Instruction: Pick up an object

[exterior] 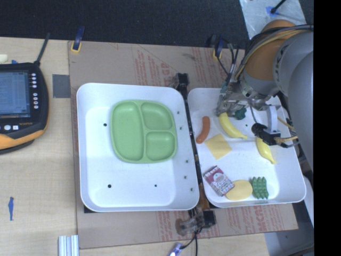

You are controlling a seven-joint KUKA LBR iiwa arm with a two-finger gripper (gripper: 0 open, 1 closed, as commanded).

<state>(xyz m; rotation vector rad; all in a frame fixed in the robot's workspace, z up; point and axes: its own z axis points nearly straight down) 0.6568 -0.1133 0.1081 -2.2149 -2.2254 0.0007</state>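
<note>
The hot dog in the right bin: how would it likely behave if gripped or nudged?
The hot dog looks like a smooth, rounded toy, so it may roll or slip when nudged. It looks small and is probably light. It lies close to the bin wall, which could crowd a finger.

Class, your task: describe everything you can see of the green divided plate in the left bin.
The green divided plate is pale green, matte and plastic-looking, a rounded square with three compartments: one tall on its left, two smaller stacked on its right. All three look bare. It lies flat, slightly rotated, in the upper middle of the left bin, resting on the bin's floor, apart from its walls.
</note>
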